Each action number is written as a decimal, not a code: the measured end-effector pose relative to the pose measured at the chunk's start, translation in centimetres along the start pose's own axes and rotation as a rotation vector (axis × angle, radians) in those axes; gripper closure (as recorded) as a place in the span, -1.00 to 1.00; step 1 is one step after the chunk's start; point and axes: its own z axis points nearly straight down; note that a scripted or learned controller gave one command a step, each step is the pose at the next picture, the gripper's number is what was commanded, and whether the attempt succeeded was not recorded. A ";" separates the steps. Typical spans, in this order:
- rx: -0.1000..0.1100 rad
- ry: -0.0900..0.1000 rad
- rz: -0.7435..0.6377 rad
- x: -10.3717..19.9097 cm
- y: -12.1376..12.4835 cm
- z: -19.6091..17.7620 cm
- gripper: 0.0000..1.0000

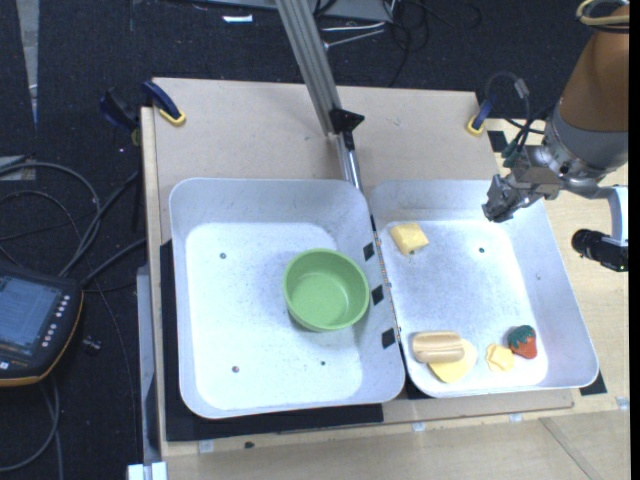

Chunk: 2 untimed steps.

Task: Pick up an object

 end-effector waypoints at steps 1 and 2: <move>0.000 0.000 0.000 4.9 0.3 -0.5 1.00; 0.001 0.000 0.000 10.1 0.7 1.0 1.00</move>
